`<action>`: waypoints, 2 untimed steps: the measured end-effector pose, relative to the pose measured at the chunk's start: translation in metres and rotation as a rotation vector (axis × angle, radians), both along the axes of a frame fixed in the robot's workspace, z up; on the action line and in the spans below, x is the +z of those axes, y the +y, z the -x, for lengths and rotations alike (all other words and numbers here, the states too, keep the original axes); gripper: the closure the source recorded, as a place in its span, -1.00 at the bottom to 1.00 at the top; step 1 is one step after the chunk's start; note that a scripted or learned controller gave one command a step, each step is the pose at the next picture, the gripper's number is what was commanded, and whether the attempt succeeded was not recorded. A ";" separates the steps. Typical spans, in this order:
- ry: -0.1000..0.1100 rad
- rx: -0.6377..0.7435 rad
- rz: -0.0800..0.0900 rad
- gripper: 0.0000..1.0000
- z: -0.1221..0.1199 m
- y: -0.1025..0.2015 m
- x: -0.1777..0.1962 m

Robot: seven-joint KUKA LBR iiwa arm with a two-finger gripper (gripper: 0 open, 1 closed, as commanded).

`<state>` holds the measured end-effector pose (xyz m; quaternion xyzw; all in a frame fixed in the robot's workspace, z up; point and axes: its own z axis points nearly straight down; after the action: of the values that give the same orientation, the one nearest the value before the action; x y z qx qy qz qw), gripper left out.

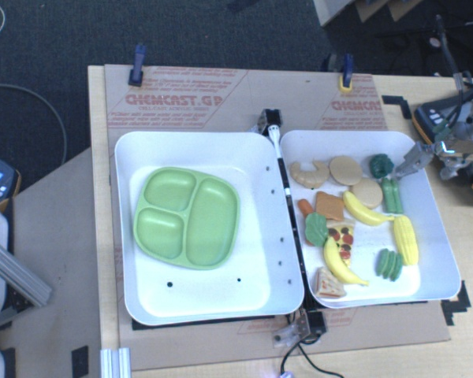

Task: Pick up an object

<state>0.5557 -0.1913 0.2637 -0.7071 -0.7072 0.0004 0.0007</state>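
Grey two-finger gripper (pixel 414 162) sits at the right white bin's (pixel 441 235) upper right rim; grip state indeterminable. Dark green plastic broccoli (pixel 381 165) lies just left of it, inside that bin.

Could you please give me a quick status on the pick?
Gripper at right bin's far edge, by broccoli. Nothing seen held. Toy food crowded together.

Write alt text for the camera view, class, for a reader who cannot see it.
Two shallow white bins sit side by side on a bench: the left bin holds a green divided plate, and the right bin holds toy food, including two bananas and a corn cob. The robot's hand reaches in from the right, over the right bin's upper corner.
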 end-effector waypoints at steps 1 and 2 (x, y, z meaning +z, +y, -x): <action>0.010 0.004 -0.006 -1.00 0.081 0.070 -0.035; 0.013 0.002 -0.005 -1.00 0.080 0.102 -0.162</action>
<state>0.4757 -0.0894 0.1012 -0.7064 -0.7077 0.0034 0.0069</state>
